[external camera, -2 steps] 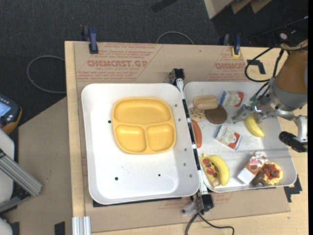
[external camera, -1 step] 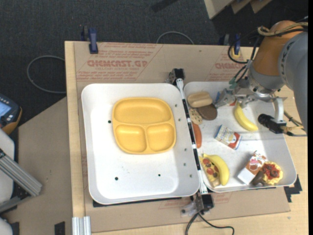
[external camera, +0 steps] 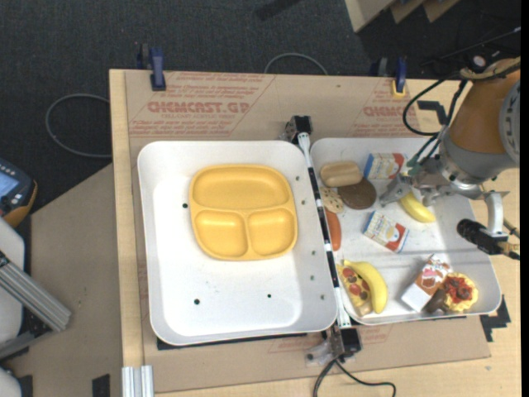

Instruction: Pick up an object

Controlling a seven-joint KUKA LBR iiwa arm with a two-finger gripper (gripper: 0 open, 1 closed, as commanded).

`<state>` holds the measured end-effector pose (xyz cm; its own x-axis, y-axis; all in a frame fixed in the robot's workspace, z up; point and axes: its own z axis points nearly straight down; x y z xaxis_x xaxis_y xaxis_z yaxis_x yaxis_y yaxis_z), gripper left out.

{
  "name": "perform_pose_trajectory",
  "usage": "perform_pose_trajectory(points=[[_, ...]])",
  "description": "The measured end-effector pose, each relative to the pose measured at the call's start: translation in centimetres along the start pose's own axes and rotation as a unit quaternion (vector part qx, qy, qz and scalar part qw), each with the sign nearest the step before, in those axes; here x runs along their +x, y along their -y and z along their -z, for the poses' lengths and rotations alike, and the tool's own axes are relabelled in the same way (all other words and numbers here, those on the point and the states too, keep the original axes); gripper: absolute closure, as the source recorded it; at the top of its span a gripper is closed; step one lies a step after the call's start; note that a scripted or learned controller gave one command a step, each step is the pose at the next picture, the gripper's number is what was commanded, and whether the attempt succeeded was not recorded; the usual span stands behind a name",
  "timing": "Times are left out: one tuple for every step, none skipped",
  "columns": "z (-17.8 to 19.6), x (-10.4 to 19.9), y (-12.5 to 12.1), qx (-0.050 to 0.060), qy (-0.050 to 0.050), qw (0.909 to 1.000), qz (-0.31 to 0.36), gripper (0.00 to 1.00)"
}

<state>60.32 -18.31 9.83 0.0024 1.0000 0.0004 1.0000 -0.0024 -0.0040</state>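
Observation:
My gripper [external camera: 411, 188] hangs low over the upper middle of the right bin [external camera: 364, 145], reaching in from the right under the orange band of the arm. Directly below it lies a small yellow banana-shaped piece [external camera: 419, 209], partly covered by the gripper. Close on its left are a white and blue carton [external camera: 381, 165], a tan bun [external camera: 340, 173] and a dark brown patty [external camera: 359, 195]. A second small carton [external camera: 385, 231] lies just below the gripper.
The left bin [external camera: 165, 263] holds a yellow divided plate [external camera: 244, 209]. A red sausage [external camera: 334, 229] lies along the right bin's left wall. A banana [external camera: 378, 288], a pizza slice [external camera: 355, 281], a small box [external camera: 429, 276] and a red-topped dessert [external camera: 459, 290] fill its front.

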Motion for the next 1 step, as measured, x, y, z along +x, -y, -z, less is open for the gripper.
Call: perform_pose_trajectory(points=[[1.05,0.13,-0.32,-0.004,0.001,1.0000,0.001,1.00]])
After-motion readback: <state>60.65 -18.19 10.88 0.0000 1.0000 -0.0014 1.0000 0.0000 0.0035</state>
